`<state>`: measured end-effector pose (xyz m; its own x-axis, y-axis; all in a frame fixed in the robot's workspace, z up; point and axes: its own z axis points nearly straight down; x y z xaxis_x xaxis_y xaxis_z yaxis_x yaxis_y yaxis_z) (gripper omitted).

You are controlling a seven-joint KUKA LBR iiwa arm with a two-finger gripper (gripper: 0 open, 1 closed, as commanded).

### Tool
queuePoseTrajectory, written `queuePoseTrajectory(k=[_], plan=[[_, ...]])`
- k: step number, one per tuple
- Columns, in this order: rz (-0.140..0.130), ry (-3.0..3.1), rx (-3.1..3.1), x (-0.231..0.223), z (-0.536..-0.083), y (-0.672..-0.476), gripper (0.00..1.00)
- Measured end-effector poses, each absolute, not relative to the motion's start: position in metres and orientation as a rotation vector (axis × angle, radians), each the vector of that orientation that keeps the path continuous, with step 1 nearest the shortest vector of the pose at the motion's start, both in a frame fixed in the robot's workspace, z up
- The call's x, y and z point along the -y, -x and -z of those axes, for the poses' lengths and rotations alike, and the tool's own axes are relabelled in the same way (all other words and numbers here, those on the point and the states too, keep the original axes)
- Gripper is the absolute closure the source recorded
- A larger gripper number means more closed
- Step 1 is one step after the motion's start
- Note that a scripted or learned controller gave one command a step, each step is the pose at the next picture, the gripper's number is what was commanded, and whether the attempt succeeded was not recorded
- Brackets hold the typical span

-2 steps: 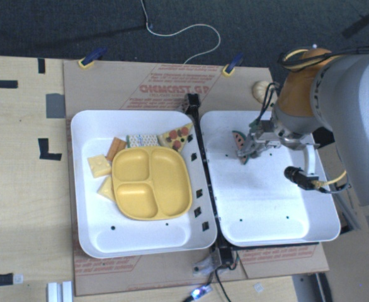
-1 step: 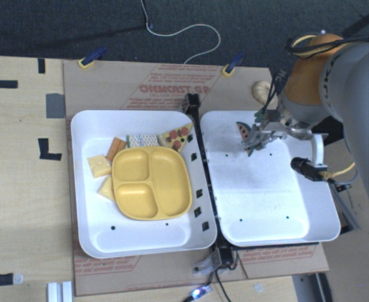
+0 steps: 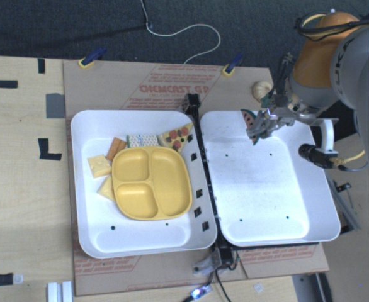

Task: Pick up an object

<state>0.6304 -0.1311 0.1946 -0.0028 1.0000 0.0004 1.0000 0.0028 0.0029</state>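
Yellow plate [image 3: 152, 182] lay in the left bin [image 3: 84, 168]: likely light, rigid, slick, best pinched at its raised rim. Arm's jaws [image 3: 257, 128] hovered over the right bin [image 3: 298, 219]; their state could not be told.

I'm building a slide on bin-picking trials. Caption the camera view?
Gripper over the right bin's far edge; yellow divided plate and small pieces in the left bin.
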Motion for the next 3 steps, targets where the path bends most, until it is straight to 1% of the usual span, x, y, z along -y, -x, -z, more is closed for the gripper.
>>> queuePoseTrajectory(k=[1,2,3], plan=[[-0.002,-2.218,-2.223,0.130,-0.226,-0.631,1.00],[-0.001,-2.216,-2.229,0.076,-0.235,-0.640,1.00],[0.001,-2.215,-2.229,0.022,-0.226,-0.655,1.00]])
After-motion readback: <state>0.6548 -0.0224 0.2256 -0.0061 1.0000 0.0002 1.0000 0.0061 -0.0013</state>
